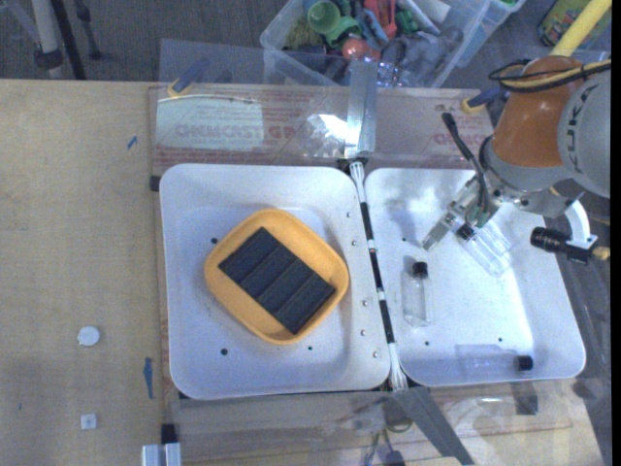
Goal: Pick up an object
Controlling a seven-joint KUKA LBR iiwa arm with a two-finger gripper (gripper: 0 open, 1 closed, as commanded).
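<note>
Overhead view of my two-bin bench. The left bin [184,357], shallow white plastic with rounded corners, holds a yellow-orange rounded-square object [277,275], tilted diagonally, its top faced with dark ribbed slats. In the right bin [558,348] I see three transparent items: a slim clear vial with a black cap [417,291] lying near the bin's left wall, a clear tube with a black cap [495,362] along the front edge, and a clear boxy piece [493,249] just beside the gripper. My arm [539,129], grey with a glossy orange band, reaches in from the right; its gripper [448,229] hangs over the right bin's upper middle, nothing visibly between its parts, and I cannot tell whether it is spread or closed. The bench top [68,212] is pale matte board. Behind the bins lies a printed cardboard sheet [209,124], and beyond it a translucent crate of colourful toys [378,17].
</note>
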